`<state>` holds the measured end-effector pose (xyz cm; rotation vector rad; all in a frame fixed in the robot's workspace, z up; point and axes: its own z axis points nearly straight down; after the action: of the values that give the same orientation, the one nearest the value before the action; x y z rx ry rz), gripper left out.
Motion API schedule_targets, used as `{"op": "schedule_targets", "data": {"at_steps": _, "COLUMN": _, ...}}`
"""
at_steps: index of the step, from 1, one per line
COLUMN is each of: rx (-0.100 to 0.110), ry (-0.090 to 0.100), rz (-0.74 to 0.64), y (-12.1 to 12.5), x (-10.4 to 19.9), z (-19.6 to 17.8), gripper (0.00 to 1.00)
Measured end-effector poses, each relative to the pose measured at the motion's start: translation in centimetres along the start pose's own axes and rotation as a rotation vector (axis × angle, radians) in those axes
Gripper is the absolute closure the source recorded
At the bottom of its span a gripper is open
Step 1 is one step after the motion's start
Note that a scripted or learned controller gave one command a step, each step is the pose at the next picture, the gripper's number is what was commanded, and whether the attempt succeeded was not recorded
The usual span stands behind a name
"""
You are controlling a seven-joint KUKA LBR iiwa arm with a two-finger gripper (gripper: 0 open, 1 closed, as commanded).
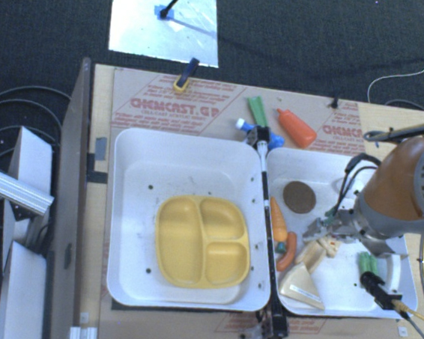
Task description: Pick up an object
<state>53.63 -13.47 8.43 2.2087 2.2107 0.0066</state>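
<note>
Two shallow white bins side by side on the cardboard-covered surface (204, 100). Left white bin (142, 158) holds a yellow three-compartment plastic tray (203, 241), nothing else in it. Right white bin (326, 160) is crowded: brown round disc (299, 197) near the back, long orange carrot-shaped toy (278, 221) along the divider, small red-orange curved piece (287, 253) just below it, pale cream wedge block (303, 286) at the front, small green piece (368, 263) to the right. Pincer (329, 231) sits low in the right bin, just over a small tan lumpy object (330, 246), close to the wedge; open or closed — cannot tell. Grey arm with orange band (395, 180) covers the bin's right side. Behind the bins: green stick (258, 111), orange bottle-shaped toy (296, 128), blue clip (274, 141).
</note>
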Motion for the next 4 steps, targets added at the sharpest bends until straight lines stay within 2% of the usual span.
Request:
{"op": "schedule_targets", "data": {"at_steps": 1, "rx": -0.010, "ry": -0.002, "rz": 0.000, "y": 0.5, "x": -0.3, "z": -1.9, "gripper": 1.00}}
{"op": "schedule_targets", "data": {"at_steps": 2, "rx": 0.005, "ry": 0.010, "rz": -0.011, "y": 1.4, "x": 6.8, "z": -10.6, "gripper": 1.00}}
{"op": "schedule_targets", "data": {"at_steps": 3, "rx": 0.009, "ry": 0.005, "rz": 0.004, "y": 0.2, "x": 0.9, "z": -14.0, "gripper": 1.00}}
{"op": "schedule_targets", "data": {"at_steps": 4, "rx": 0.012, "ry": 0.008, "rz": -0.001, "y": 0.3, "x": 1.3, "z": -13.7, "gripper": 0.00}}
